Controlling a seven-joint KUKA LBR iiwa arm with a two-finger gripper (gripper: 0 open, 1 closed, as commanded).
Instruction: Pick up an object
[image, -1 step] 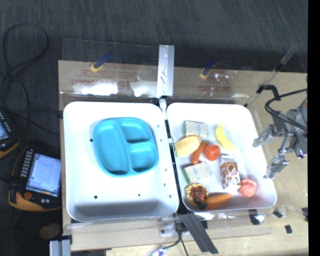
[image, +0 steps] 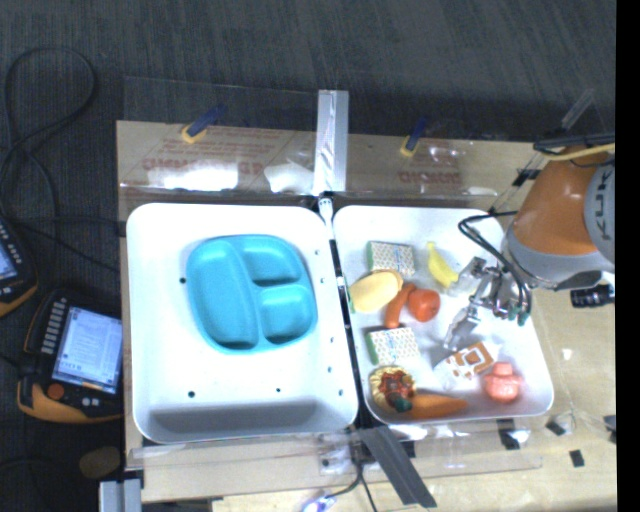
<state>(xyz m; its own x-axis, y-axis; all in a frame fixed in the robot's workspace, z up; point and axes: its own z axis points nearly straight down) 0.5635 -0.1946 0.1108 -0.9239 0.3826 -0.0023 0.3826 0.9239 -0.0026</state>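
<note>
Left bin (image: 150, 330): you have one blue tray (image: 250, 290) with compartments, lying toward the far half. Nothing else in this bin concerns the pick.

Right bin (image: 540, 345), left to right:
- A round toy dish (image: 392, 387) of mixed food at the near left corner, with a carrot (image: 437, 405) lying beside it along the near wall, long axis running left to right.
- A checked green block (image: 396, 345) just above the dish; a second checked block (image: 390, 257) at the far side.
- A pale yellow potato-like piece (image: 374, 291), touching an orange stick (image: 397, 304) and a red tomato (image: 424, 304).
- A small banana (image: 441, 264) toward the far wall.
- A white and orange carton (image: 467, 362), tilted, just left of a pink toy (image: 502, 381) in the near right corner.

Gripper (image: 468, 322): it hangs over the right half of this bin, pointing down and to the near left. You should note the view is poor here; the fingers seem parted with nothing between them, though I would not swear to it.

Relation for the pick: the carton lies just near of the fingertips, almost under them, closer than any other item. Its long axis looks to run slantwise, left-near to right-far. In my judgement a short descent reaches it; the tomato sits to the left, farther off.
</note>
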